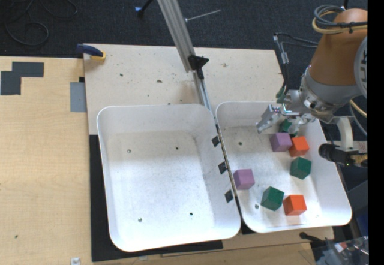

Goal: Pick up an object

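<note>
Gripper over the right bin's far cubes

Nearest, an orange cube (294, 204) and a green cube (272, 198) lie in the right bin (336, 219); farther back, a purple cube (280, 141) sits just below-right of the gripper (277, 115), whose fingers I cannot tell wide from narrow, nothing seen held

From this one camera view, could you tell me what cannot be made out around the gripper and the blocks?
- Gripper: finger state, too small and cluttered.
- Green object beneath the gripper: mostly covered by it, so whether it is gripped is unclear.
- Orange block: contact with the purple block unclear from this slant.
</note>
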`<state>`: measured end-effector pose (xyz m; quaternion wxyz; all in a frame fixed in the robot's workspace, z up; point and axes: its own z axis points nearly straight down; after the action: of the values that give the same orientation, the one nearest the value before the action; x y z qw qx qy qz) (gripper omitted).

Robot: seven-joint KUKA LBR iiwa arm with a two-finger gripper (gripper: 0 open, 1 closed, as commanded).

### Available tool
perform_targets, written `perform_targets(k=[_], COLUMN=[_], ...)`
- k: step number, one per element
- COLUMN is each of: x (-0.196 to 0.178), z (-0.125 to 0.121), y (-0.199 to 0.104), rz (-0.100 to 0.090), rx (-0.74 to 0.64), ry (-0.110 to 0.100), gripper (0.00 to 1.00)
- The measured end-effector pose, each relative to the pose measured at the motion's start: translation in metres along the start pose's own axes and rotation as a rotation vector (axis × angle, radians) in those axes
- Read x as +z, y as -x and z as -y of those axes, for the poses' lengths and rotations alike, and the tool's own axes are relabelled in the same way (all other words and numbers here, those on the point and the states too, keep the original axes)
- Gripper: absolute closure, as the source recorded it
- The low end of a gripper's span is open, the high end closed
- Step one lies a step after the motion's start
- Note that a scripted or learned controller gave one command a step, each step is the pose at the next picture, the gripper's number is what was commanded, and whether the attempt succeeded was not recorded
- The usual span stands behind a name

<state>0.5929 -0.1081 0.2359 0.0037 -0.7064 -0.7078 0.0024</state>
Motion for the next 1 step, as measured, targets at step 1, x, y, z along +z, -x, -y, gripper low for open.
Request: perform_targets(k=[1], x=[-0.0028], z=[-0.0008], y=[0.001], rz=[0.001], rx=[0.002], ry=[0.006], gripper=[0.0])
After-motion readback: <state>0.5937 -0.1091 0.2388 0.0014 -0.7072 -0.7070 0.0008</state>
